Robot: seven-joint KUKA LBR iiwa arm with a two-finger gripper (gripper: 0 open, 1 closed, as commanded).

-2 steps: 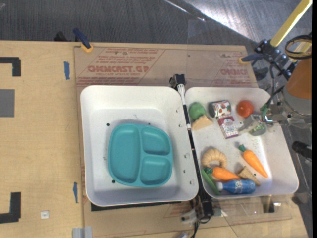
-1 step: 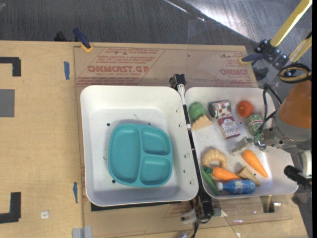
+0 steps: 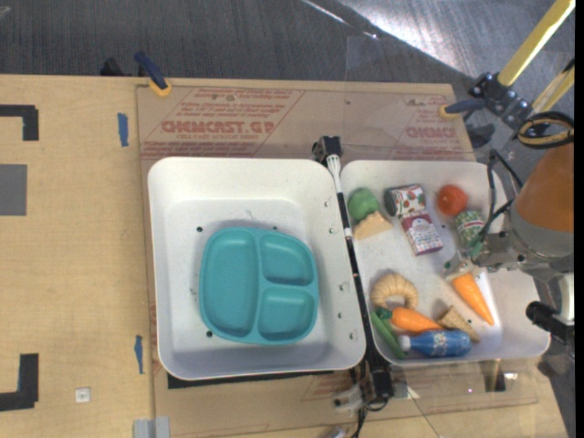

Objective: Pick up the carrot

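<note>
- Carrot [image 3: 474,297] position: right bin [image 3: 520,336], right half, lying flat with its orange tip toward the near wall and its pale green top toward the far wall.
- A second, similar orange carrot-like piece [image 3: 413,319] lies near the bin's front, just above a blue bottle [image 3: 440,342] and beside a green pod [image 3: 384,328].
- Gripper [image 3: 464,261] position: at the carrot's green end, reaching in from the right below the arm's orange band [image 3: 547,190].
- State of the jaws: cannot tell; the fingertips appear to sit at the carrot's top, but the view there is too cluttered to confirm contact.
- Other contents of the right bin: croissant [image 3: 394,289], green pepper [image 3: 362,202], small can [image 3: 405,199], red carton [image 3: 422,234], tomato [image 3: 452,199].
- Left bin [image 3: 173,245]: holds a teal divided plate [image 3: 258,283], lying flat at centre.
- Both bins rest side by side on the surface [image 3: 73,245].
</note>
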